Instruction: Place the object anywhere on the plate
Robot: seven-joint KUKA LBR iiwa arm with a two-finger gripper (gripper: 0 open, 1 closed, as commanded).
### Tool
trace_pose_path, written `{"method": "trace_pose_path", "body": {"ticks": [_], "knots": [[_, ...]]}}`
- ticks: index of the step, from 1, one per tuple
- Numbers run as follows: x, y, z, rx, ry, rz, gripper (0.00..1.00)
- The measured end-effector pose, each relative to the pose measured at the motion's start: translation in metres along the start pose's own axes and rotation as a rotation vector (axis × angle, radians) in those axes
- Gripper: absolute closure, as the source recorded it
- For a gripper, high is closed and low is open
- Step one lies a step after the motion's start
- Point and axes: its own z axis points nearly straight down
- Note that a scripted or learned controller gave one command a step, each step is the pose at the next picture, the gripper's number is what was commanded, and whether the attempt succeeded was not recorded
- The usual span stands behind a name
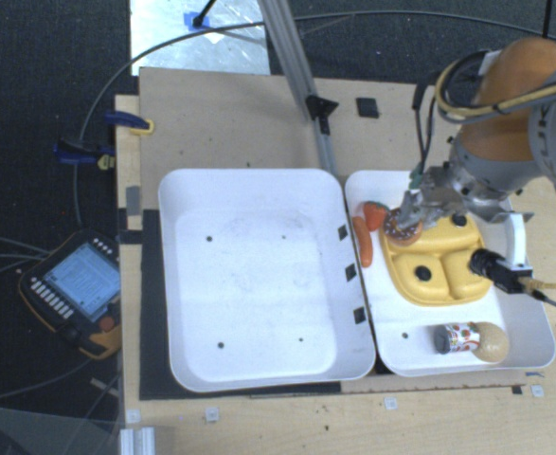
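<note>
Gripper [412, 218] position is low over the upper left corner of the yellow plate [439, 268] in the right bin [533, 335]. Whether it is spread or pressed together cannot be told; the wrist hides it. A small round reddish-brown object [403, 230] sits directly beneath the gripper, on or just above the plate's corner; contact with the plate cannot be confirmed.

Judged risks:
- The object lies close to the plate edge. A release here may let it roll off toward the orange carrot-like piece [364, 242] and the red piece [375, 216] just beside the plate.
- If the grasp is not secure, the object may drop short of the plate.
- The descending wrist may push the plate sideways.

A small bottle [470, 340] lies on its side near the bin's front edge. Its label carries red and white print, too small to read. The left bin [178, 349] bears no legible writing.
</note>
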Motion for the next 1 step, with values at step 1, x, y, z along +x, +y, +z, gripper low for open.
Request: {"method": "trace_pose_path", "body": {"ticks": [1], "knots": [[0.0487, -0.0010, -0.0077, 0.000, 0.000, -0.001, 1.00]]}}
